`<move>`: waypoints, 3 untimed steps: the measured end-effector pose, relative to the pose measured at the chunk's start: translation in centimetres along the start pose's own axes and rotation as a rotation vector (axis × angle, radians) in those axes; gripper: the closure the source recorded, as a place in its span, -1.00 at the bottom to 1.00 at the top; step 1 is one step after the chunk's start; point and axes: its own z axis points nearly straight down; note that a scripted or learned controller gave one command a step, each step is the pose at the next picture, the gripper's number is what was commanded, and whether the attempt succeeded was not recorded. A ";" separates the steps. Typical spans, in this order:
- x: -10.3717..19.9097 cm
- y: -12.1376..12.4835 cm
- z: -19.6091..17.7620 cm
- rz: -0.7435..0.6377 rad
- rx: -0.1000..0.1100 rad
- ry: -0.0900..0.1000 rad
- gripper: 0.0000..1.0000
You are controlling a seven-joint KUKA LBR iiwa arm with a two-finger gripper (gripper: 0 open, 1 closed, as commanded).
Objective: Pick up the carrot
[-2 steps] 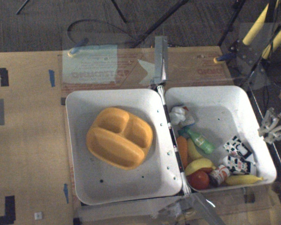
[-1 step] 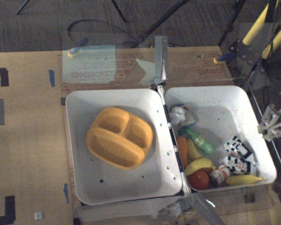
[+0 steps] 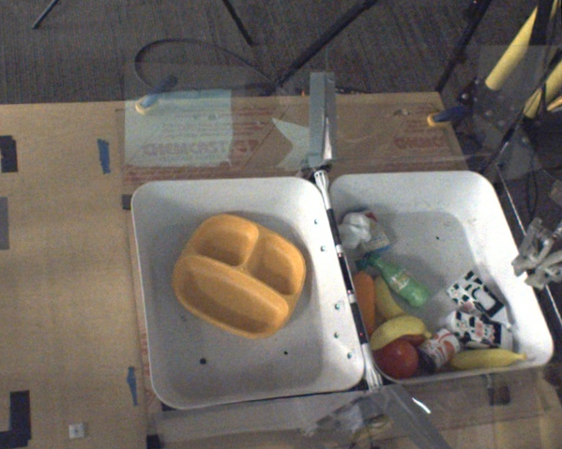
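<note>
Surface point(image 3: 58, 277) carries two bins. Carrot point(image 3: 365, 302) lies against right bin's point(image 3: 420, 188) left wall, crowded by banana point(image 3: 388, 302). Hand point(image 3: 543, 257) at right edge; grip state indeterminate. Risk: fingers fouling wall or neighbours.

The carrot point(image 3: 365, 302) lies hemmed against the right bin's left wall point(image 3: 344, 262), a green bottle point(image 3: 398, 280) and banana point(image 3: 388, 300) pressing beside it; the bin's upper right floor point(image 3: 441, 225) lies open
</note>
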 end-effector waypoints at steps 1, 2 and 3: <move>-3.8 3.6 -2.6 -0.264 0.004 -0.003 1.00; -0.4 -0.8 15.3 -0.748 -0.006 0.001 1.00; -1.0 2.4 0.8 -0.526 0.000 -0.001 1.00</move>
